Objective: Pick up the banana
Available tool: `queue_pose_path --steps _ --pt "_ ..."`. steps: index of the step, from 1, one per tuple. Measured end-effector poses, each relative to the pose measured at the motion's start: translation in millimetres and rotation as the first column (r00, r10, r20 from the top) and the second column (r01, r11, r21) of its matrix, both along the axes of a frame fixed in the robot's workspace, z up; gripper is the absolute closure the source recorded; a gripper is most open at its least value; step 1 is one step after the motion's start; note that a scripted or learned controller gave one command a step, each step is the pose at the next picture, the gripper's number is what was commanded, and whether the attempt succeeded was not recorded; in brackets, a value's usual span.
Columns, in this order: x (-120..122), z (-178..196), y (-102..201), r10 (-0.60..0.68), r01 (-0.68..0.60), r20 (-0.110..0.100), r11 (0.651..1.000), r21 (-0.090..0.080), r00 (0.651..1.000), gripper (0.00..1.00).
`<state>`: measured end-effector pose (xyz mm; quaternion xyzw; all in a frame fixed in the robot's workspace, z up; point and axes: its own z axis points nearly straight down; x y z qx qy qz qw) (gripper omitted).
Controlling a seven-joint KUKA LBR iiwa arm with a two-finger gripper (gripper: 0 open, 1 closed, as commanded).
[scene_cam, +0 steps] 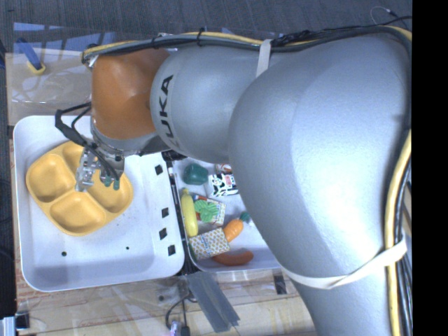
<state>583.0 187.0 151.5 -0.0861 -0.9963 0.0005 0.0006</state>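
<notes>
so the arm (294, 138) is eating up most of my view, huge grey bulk coming in from the right. under it are the two white bins: the left bin (91, 257) carries a yellow sectioned tray (59, 194), and the right bin (210, 261) is half hidden by the arm, with a pile of toy food in it. the jaws (98, 173) hang over the yellow tray in the left bin, and honestly i can't tell if they're released or clenched, too small and dark; nothing visible between them.

the banana (189, 214) lies in the right bin, right against the divider wall, lengthwise along it, with a green packet (210, 208) and a patterned block (208, 243) just beside it. so it's well apart from the jaws, one bin over.

my worry: it's snug against the wall and crowded, so a finger could land on the rim or grab the packet instead.
</notes>
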Motion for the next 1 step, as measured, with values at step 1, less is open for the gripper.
queue_pose_path --steps 1 --pt "-98.3 -47.5 18.5 0.111 -0.111 0.028 0.994 0.005 0.993 1.00"
